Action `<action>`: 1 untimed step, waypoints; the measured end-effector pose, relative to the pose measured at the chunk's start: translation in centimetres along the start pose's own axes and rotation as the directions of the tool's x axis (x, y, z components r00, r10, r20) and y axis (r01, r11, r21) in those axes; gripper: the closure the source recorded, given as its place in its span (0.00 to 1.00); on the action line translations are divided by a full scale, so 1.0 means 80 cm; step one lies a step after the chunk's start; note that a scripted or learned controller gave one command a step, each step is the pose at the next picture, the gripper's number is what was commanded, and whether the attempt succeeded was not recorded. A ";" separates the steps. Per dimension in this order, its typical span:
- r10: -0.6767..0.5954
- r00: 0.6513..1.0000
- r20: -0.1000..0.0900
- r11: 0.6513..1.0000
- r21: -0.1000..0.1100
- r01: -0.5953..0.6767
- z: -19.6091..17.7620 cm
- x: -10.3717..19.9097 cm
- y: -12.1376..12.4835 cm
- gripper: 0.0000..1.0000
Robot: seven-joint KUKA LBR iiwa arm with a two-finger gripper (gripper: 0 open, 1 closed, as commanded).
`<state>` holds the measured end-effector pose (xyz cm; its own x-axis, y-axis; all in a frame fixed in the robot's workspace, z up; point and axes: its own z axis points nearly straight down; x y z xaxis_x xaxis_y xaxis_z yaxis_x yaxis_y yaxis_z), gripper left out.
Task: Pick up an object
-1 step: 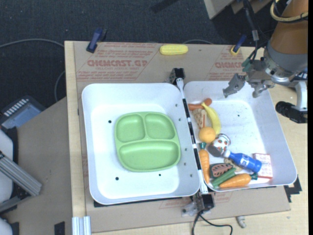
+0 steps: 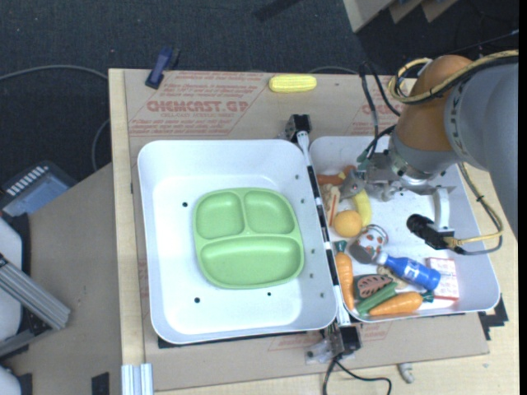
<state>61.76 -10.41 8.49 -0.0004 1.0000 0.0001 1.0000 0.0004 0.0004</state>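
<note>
The arm (image 2: 461, 105) hides the right bin's (image 2: 486, 290) far corner (toys partly).

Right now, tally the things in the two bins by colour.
Green: 2, the tray in the left bin and a bean in the right bin
Orange: 3, two carrots and a ball
Blue: 1, a bottle
Yellow: 1, a piece near the ball
Total: 7 that I can tell apart; the rest of the pile is too cluttered.
</note>
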 end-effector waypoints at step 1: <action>0.000 1.000 0.000 1.000 -0.001 0.000 0.000 0.014 0.003 0.00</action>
<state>61.98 -9.26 8.46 -0.0002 1.0000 0.0000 1.0000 0.0002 0.0009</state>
